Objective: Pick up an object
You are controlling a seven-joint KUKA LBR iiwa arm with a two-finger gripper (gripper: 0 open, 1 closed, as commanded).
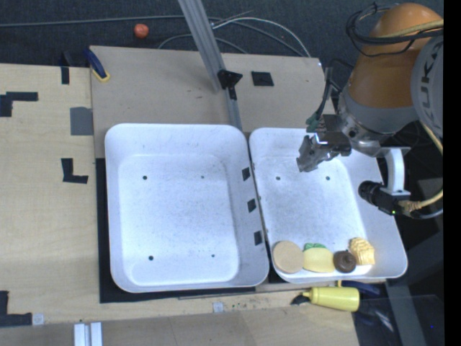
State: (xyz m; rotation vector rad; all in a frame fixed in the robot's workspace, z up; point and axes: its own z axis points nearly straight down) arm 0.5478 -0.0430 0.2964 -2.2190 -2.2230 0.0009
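Objects to pick: four small toy-food pieces lie in a row along the near rim of the right bin; any one of them would serve the task.
Surface [43,193]: pale tan bench top, marked with dark tape pieces, carrying both bins side by side.
Left bin [119,150]: shallow white plastic tray, speckled floor, nothing in it to pick.
Right bin [270,150]: shallow white plastic tray of the same kind, touching the left bin along their shared edge; its contents have gathered at the near rim, likely because the floor dips that way.
Arm [392,56]: grey with an orange band, reaching in from the right over the far half of the right bin.
Pincer [311,157]: dark metal, hanging over the bin's far part, well apart from the row of pieces; I cannot tell whether it is apart or together, and nothing shows in it.
Yellow tube [333,298]: yellow plastic, dark-capped, lying on the surface just outside the right bin's near rim.
Tan disc [287,256]: round, flat, biscuit-like, leftmost in the row.
Yellow lump [318,260]: smooth, rounded, beside the disc.
Ridged yellow piece [361,250]: knobbly, corn-like, at the row's right end.
Green piece [314,247]: small, peeking behind the yellow lump.
Dark round piece [345,262]: brown, smallest, between lump and ridged piece.
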